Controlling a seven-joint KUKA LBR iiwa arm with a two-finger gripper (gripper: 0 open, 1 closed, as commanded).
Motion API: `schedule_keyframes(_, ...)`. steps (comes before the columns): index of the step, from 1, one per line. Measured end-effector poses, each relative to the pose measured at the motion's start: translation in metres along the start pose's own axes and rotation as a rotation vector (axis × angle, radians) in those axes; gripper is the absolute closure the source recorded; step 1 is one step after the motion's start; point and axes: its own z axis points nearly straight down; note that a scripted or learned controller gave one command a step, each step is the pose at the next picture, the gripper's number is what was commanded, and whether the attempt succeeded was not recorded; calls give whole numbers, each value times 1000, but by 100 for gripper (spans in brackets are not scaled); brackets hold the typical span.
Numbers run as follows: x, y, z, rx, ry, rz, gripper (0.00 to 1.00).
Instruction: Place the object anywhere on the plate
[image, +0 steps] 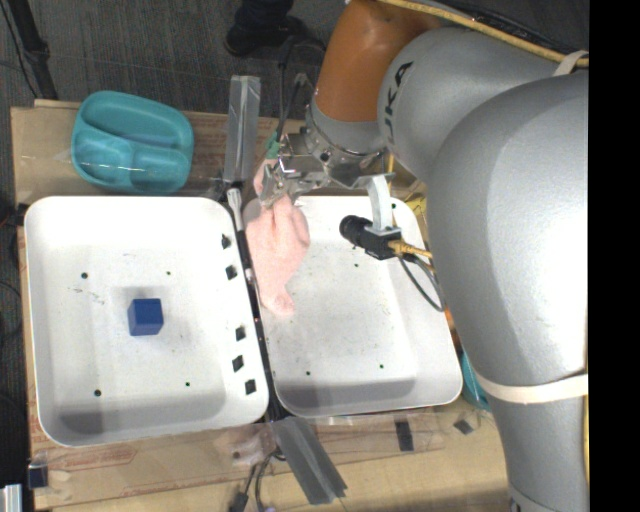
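A pink cloth (275, 250) hangs limp from my gripper (280, 183), which is shut on its top end. The cloth dangles over the left edge of the right bin (400, 350), right by the divider between the two bins. The teal divided plate (132, 140) lies on the bench beyond the left bin's far edge, up and to the left of the gripper. The arm's orange band and grey body cover the right bin's far right side.
A small blue cube (146, 316) sits in the middle of the left bin (60, 260). A black cable fitting (362, 234) juts from the wrist over the right bin. Grey brackets (243, 120) stand at the divider's far end.
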Motion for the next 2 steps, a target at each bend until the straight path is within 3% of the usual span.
schedule_keyframes(1,65,7,-25,0,1,3,100)
schedule_keyframes(2,13,1,-2,3,0,24,100)
